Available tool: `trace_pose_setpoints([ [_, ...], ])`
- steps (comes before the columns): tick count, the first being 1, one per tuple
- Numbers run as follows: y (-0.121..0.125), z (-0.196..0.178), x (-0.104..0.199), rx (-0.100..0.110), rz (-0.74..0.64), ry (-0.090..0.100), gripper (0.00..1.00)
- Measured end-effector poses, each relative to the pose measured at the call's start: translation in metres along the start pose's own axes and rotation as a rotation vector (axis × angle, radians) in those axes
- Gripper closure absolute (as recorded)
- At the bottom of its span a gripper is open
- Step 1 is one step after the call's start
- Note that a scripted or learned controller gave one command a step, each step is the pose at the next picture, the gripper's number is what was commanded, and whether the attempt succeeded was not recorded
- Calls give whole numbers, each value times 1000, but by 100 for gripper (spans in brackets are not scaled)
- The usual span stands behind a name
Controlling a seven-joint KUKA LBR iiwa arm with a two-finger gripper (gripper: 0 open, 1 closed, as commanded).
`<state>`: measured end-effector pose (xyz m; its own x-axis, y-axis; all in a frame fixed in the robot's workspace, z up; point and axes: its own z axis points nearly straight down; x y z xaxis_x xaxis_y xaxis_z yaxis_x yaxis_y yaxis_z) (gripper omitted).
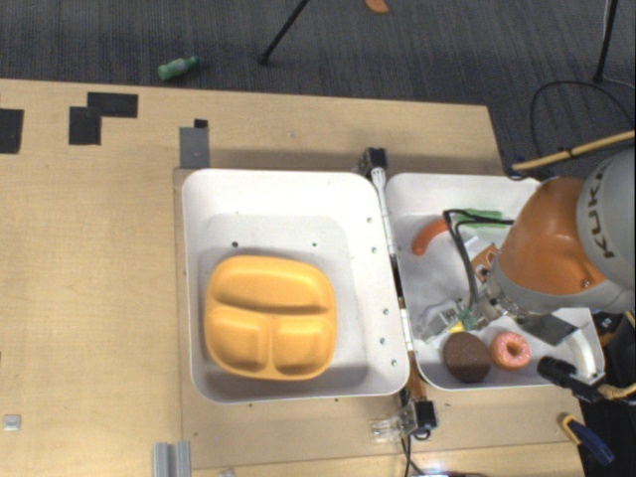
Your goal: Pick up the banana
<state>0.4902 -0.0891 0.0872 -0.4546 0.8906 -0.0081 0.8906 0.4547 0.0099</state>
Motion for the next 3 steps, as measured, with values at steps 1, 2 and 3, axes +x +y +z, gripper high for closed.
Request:
trace_pose_setpoints([
  [1, 0, 0, 0, 0, 0, 0, 0],
  [2, 20, 1, -12, 7, 350, 6, 0],
  [3, 9, 0, -2, -1, 102, -1, 0],
])
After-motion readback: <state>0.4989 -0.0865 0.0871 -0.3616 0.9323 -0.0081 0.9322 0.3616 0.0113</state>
